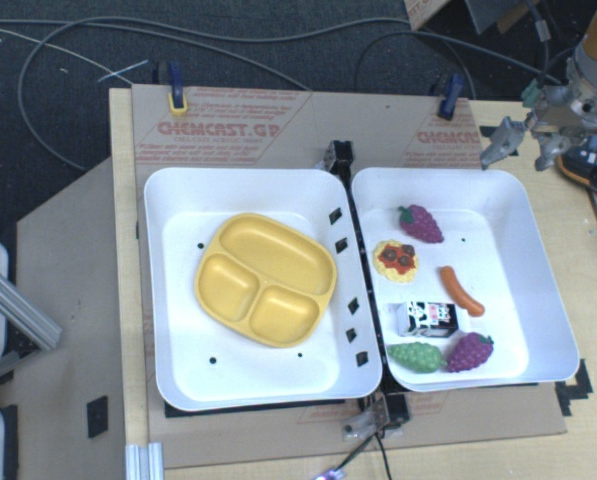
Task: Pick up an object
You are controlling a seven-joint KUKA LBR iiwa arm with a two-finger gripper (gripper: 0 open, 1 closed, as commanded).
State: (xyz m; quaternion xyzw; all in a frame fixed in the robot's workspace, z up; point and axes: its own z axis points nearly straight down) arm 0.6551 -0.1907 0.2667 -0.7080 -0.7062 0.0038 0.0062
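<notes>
Objects: toy foods lie in the right bin — purple grapes, pizza, sausage, milk carton, green grapes, second purple bunch.
Claw: claw hovers beyond the bin's far right corner, prongs apart, nothing between them.
Risk: carton, green grapes and purple bunch crowd together; a descent there may nudge neighbours or catch two.
Unclear: arm cut off at the edge.
Left bin: yellow tray.

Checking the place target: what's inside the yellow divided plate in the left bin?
Nothing visible inside the yellow divided plate: all three compartments show bare yellow. It sits in the left bin; whatever lies under it is covered. The toy food lies in the right bin.
</notes>
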